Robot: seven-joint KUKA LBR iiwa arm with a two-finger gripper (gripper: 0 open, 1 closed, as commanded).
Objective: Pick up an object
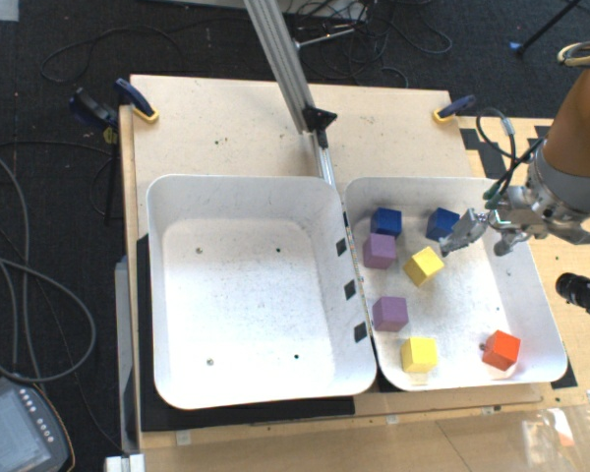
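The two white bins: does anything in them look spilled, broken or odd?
Nothing looks broken or spilled. All seven blocks lie scattered in the right bin, some turned askew like the yellow block. The left bin just has dark specks.

A pale, speckled table (275, 126) stands on a dark carpeted floor (49, 214) strewn with black cables (39, 293). Blue-and-yellow clamps (136, 100) grip the table's far corners. A slanted aluminium rail (280, 47) runs down from the top of the view toward the table's middle. A grey handheld screen unit (20, 431) lies at the lower left. The light is even and bright.
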